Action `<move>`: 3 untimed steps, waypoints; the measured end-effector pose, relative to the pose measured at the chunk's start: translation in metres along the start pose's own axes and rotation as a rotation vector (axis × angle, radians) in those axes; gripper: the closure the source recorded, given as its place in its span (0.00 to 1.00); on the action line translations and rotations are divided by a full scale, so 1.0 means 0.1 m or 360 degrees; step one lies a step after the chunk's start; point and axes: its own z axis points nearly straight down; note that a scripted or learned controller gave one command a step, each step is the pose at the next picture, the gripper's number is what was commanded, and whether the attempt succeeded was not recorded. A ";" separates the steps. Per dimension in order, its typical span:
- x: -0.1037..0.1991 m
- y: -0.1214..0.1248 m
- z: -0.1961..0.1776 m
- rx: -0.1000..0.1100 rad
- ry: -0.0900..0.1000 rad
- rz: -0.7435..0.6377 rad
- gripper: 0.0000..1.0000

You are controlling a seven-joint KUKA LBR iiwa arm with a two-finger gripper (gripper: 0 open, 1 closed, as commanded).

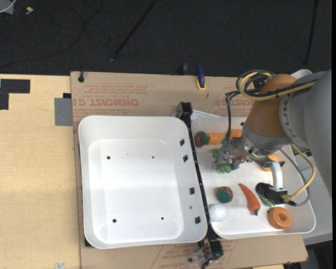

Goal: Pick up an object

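Note:
My gripper (227,157) reaches down into the right bin (302,226), near its back left part. A small green thing (224,165) lies right under it, touching or nearly touching the gripper. Just behind the gripper lie a brown round thing (201,139) and an orange piece (217,138). In front of it lie a green and red ball (224,194), a red chili pepper (249,198), a white ball (217,212) and an orange ring (279,217).
The left bin (92,178) stands beside the right one, with a black divider (193,172) between them. The grey arm with its orange band (269,114) covers the right bin's back right corner.

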 end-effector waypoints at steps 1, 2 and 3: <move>0.70 0.44 -0.97 -0.0025 0.0000 -0.0017 1.00; 1.27 0.52 -0.97 -0.0008 0.0001 -0.0013 1.00; 1.50 0.52 -1.87 -0.0020 -0.0001 -0.0010 1.00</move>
